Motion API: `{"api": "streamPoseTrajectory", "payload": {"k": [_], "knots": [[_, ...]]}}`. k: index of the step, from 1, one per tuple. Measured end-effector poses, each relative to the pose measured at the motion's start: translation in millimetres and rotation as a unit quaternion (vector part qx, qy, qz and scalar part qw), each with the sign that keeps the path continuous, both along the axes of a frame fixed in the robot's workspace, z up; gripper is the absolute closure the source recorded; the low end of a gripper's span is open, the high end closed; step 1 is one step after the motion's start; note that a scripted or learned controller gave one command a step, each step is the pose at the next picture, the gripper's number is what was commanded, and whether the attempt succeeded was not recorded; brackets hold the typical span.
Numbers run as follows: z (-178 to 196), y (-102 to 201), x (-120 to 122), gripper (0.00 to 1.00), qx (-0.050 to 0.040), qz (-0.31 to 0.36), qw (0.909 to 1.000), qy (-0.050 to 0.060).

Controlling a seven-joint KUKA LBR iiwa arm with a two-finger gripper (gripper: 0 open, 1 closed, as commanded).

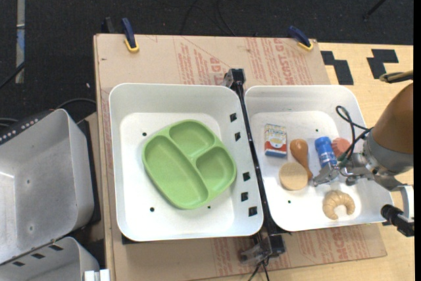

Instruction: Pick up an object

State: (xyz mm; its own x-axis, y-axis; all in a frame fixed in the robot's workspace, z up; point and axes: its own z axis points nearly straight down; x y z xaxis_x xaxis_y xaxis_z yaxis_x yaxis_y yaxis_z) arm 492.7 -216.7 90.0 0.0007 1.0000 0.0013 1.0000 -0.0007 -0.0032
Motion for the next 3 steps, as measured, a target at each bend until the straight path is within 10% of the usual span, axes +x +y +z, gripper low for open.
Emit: {"api": "streamPoseTrajectory", "payload": {"k": [1,3], "knots": [[11,0,1,1.00,-0.0003,0.000,1.0000,-0.001],[117,1,-7,1.00,-0.0014,0.002,1.0000,-0.003]]}}
